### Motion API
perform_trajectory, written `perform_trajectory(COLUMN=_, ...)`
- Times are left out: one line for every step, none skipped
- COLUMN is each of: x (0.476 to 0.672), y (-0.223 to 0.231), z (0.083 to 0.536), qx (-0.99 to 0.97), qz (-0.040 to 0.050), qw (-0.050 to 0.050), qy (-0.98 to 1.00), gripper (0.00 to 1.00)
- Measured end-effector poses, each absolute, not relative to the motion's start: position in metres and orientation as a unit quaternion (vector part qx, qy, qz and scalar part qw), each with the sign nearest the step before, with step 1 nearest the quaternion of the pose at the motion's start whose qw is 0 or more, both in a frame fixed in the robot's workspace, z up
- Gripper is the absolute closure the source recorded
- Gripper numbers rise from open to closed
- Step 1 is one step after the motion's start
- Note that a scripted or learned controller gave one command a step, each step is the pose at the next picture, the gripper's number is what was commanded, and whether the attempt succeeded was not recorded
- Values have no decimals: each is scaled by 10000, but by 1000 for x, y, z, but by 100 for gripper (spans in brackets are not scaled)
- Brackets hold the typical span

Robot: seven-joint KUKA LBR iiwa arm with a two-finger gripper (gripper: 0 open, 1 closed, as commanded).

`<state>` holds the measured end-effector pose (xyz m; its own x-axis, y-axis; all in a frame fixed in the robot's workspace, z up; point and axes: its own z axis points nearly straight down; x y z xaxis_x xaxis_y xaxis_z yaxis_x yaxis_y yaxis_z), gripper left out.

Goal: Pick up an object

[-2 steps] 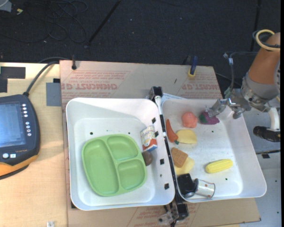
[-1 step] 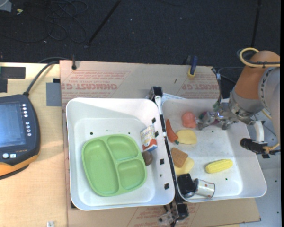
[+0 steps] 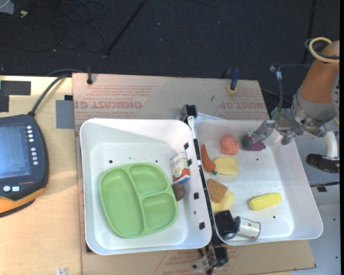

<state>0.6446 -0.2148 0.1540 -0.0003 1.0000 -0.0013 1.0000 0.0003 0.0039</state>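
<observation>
Teach pendant [image 3: 14, 159] on desk [image 3: 57, 234], left of cardboard sheet [image 3: 160, 96]; cables [image 3: 74, 22] on dark floor behind sheet.

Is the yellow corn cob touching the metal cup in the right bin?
Apart. The camera view shows bare white bin floor between the corn cob and the metal cup, which lies nearer the front edge of the right bin.

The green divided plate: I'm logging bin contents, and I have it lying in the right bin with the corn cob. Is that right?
Not quite. The camera view shows the green divided plate in the left bin; the corn cob is in the right bin.
</observation>
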Motion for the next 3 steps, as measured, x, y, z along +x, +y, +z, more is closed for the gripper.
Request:
perform_trajectory(x=643, y=-211, z=83, qx=7051, qz=-19, qw=-33, qy=7091, gripper=0)
perform_trajectory(x=645, y=-204, z=146, qx=7064, qz=11, qw=17, qy=7078, gripper=0)
perform_trajectory(x=643, y=-202, z=84, qx=7052, qz=-18, qw=-29, qy=7090, gripper=0)
